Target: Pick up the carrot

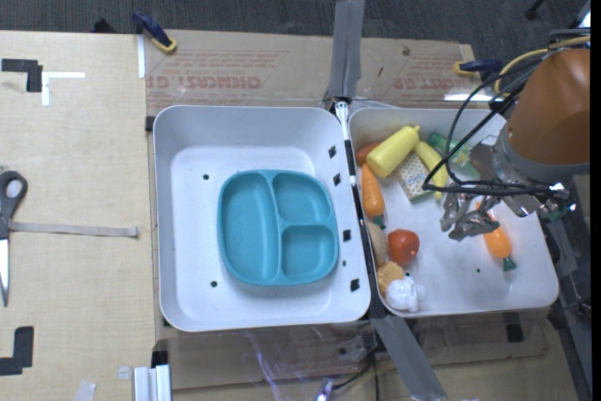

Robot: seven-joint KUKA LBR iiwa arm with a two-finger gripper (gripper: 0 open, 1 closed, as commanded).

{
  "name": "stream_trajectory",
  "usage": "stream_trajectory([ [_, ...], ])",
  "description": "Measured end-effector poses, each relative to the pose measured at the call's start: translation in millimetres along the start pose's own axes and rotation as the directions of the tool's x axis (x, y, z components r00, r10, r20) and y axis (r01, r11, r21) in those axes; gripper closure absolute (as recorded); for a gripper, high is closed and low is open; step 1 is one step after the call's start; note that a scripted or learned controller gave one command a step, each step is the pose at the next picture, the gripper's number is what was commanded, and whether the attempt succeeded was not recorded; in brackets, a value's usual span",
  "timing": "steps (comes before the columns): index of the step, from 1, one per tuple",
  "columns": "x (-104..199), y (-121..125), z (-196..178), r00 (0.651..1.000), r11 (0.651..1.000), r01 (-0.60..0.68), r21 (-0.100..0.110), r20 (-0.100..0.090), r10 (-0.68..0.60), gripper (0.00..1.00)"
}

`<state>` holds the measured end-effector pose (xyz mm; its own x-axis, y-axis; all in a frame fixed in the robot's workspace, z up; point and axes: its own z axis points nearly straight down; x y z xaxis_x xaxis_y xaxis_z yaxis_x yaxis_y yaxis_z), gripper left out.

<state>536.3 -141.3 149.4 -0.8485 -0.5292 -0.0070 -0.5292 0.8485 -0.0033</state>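
— Where's the carrot (497,244) right now?

— In the right bin (526,296), toward its right side, lying on the white floor with its green tip pointing down and to the right. The end effector (470,223) hangs just to its left, low over the bin.

— Has it got hold of it?

— No, the carrot lies beside the fingers, not between them. Whether they're spread or pressed together, I can't tell; it's a dark tangle of metal and cables from here.

— What else is in that bin?

— A yellow bottle (392,150) at the top, a tomato (403,245) lower down, an orange piece (373,192) along the left wall, something white (404,294) in the near corner.

— And the left bin (178,202)?

— A teal tray (279,227) with three compartments, sitting in the middle.

— Any writing to read?

— Red print on the cardboard (235,70) behind the bins, upside down from here. I can't make out the words. Scissors (7,202) lie at the bench's (70,296) far left edge.
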Motion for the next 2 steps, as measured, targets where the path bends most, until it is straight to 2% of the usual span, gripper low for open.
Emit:
stream_trajectory([
  [1,0.2,-0.1,0.1,1.0,1.0,-0.001,0.0,0.0,0.001,0.0],
  [2,12.3,-86.8,15.2,0.991,0.991,0.137,-0.002,-0.001,-0.137,0.0],
])
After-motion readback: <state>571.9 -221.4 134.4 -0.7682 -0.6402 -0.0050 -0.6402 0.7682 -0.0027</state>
